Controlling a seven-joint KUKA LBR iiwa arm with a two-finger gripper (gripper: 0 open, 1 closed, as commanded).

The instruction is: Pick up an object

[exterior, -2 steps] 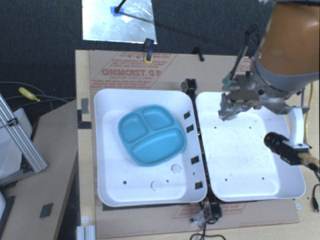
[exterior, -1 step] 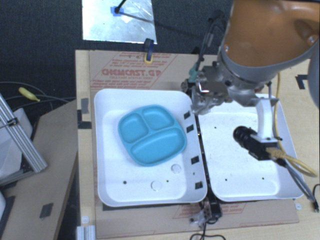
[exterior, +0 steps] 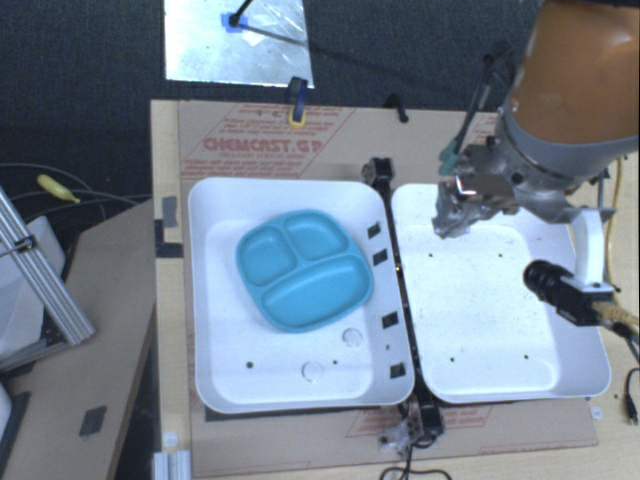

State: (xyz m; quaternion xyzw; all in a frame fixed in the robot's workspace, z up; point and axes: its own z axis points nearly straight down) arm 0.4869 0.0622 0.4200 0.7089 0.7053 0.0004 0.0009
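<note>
A blue divided plate (exterior: pixel 302 268) with three compartments lies flat in the left white bin (exterior: pixel 225 358), near its middle. My gripper (exterior: pixel 452 220) hangs over the far left part of the right white bin (exterior: pixel 500 368), well to the right of the plate and apart from it. Nothing shows between its tips. The orange and grey arm (exterior: pixel 580 68) towers above it at the upper right.
A black cylindrical part (exterior: pixel 560 290) of the arm juts over the right bin's right side. A black divider with clips (exterior: pixel 385 258) runs between the bins. A metal sheet (exterior: pixel 238 28) lies beyond the bench, and aluminium framing (exterior: pixel 35 278) stands at the left.
</note>
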